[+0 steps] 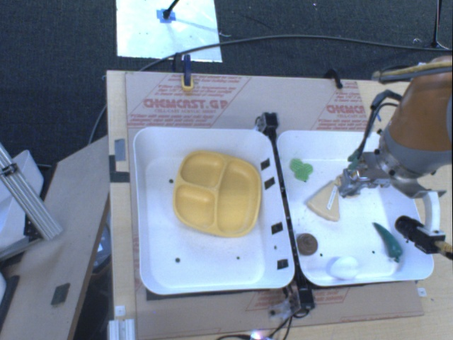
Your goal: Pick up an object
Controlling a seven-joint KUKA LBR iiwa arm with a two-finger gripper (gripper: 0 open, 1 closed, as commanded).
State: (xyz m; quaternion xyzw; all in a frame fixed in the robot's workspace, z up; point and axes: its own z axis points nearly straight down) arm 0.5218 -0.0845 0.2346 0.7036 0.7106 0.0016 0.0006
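Observation:
In the right bin (pixel 368 275) lie several small objects. A pale cream wedge (pixel 323 203) rests near the bin's middle. A small green piece (pixel 301 169) sits by the left wall, with a brown disc (pixel 306 244) and a white egg-shaped object (pixel 345 267) nearer the front. A dark green pepper-like object (pixel 389 241) lies at the right. My gripper (pixel 350 183) hangs low in the bin at the wedge's upper right corner, right at or touching it. The grey and orange arm (pixel 425 126) rises behind it.
The left bin (pixel 152 211) holds a yellow divided plate (pixel 217 193). A row of black clips runs along the divider (pixel 278 204) between the bins. A black part of the arm (pixel 417 234) sits over the right bin's right edge. Cables cross the board behind.

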